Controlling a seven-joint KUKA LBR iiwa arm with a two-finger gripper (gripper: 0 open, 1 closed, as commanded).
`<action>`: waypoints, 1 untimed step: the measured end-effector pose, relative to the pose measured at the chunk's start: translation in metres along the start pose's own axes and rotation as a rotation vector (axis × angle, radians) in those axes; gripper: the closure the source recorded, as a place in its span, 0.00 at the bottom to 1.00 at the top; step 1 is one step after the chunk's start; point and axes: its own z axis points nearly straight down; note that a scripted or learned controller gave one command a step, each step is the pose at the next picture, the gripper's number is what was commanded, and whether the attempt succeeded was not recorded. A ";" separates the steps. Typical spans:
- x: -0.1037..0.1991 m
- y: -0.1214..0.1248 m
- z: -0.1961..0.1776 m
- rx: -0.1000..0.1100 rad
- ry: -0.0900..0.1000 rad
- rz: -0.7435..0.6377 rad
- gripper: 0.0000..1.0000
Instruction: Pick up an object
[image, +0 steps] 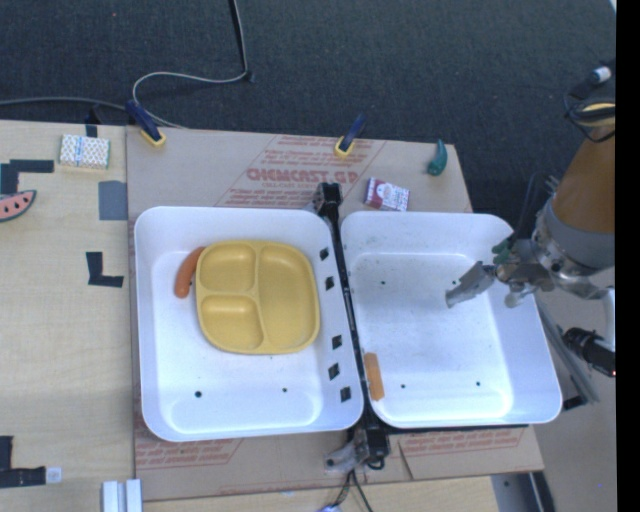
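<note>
A yellow divided plate (257, 297) lies in the left bin (165, 400). An orange sausage-shaped piece (185, 272) rests against the plate's left edge. A second small orange piece (373, 375) lies in the right bin (520, 395), at its front left beside the divider. My gripper (470, 288) hangs over the right half of the right bin, tilted toward the left, well away from the orange piece. I see nothing in it.
On the cardboard behind the bins are a small red-and-white packet (385, 194), a yellow-blue clamp (349, 138), another clamp (146, 122) and a green clip (437, 157). A white block (84, 151) and a watermelon-slice toy (15, 205) lie on the bench at left.
</note>
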 end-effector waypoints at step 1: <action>0.039 0.033 0.123 0.003 0.001 0.000 0.00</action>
